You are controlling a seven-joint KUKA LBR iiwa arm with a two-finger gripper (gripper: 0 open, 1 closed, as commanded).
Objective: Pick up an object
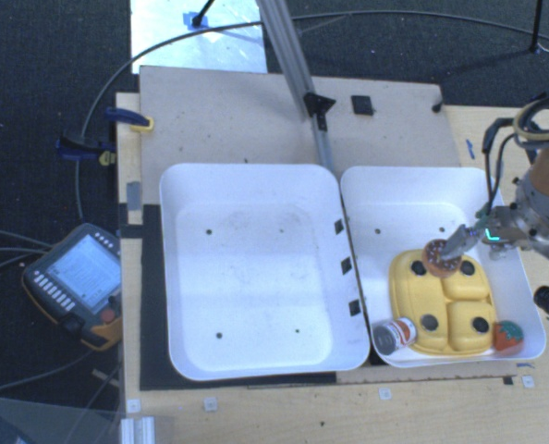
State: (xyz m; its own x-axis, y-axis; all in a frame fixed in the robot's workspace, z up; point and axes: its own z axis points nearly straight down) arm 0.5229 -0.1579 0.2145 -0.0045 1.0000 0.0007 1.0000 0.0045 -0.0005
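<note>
The arm (544, 169) came in from the right edge, grey, with an orange band just above the wrist and dark cables looped around that upper section. Below the band the wrist housing bulked out pale grey, and a small teal light glowed on its left face. From there the gripper (450, 249) slanted down and to the left, a slim grey finger assembly angled low. Its tip sat tight together as far as I could see, though whether the fingers were parted or closed stayed unclear.
</note>
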